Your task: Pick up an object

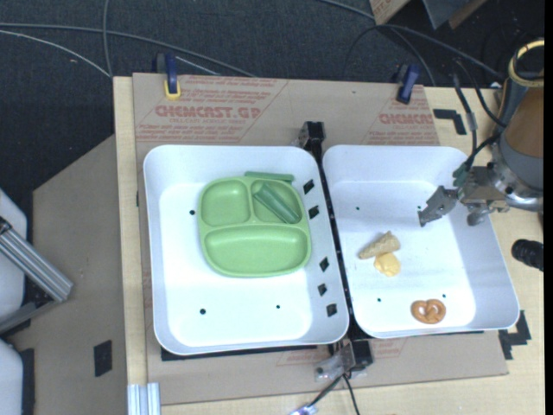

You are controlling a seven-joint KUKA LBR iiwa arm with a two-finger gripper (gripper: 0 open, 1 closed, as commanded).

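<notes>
The right bin holds a pale yellow wedge-shaped piece, with a rounder yellow piece touching it just below. A small brown pretzel lies near that bin's front edge. My gripper hangs over the upper right part of the right bin, up and to the right of the yellow pieces. It is open, with one dark fingertip to the left and the other to the right, and nothing sits between them. The grey arm with its orange band comes in from the right edge.
In the left bin sits a green divided plate, with a darker green object in its upper right compartment. A black divider with clips runs between the bins. Clamps and cables sit at the bench's far edge.
</notes>
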